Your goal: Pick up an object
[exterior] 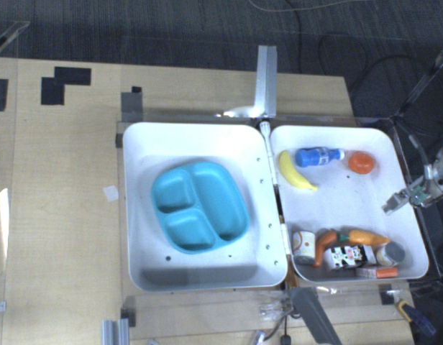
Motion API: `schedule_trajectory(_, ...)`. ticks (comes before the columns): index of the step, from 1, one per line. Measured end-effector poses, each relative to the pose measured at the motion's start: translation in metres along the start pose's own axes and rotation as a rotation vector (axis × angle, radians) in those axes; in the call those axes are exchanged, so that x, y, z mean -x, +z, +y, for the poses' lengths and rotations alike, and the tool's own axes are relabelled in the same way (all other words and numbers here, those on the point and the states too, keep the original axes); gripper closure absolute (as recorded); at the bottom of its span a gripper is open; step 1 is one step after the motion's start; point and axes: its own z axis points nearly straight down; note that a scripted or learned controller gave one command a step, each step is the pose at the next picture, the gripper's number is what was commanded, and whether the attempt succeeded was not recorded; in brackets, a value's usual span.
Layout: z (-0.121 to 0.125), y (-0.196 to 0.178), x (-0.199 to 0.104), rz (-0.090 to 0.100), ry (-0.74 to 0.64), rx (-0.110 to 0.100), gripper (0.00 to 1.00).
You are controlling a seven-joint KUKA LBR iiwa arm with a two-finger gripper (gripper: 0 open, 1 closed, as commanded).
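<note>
Even, bright light falls from above me; both white bins point(207, 264) gleam without harsh glare. A soft shadow pools along the left bin's near wall, under the blue tray point(200, 205). Focus is softish overall, small items at the right bin's near edge smear together, and my gripper point(405, 198) looks blurred

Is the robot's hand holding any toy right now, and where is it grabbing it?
No toy is held. The hand hangs at the right bin's right edge, apart from the banana, blue bottle and orange ball.
</note>
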Motion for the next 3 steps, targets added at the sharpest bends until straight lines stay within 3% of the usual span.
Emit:
schedule_trajectory(1,0.045,-0.098,0.038,-0.002,-0.258,0.002,1.0)
schedule_trajectory(2,0.057,-0.144,0.043,-0.001,-0.221,0.001,1.0)
schedule_trajectory(3,0.12,-0.094,-0.002,0.002,-0.154,-0.002,1.0)
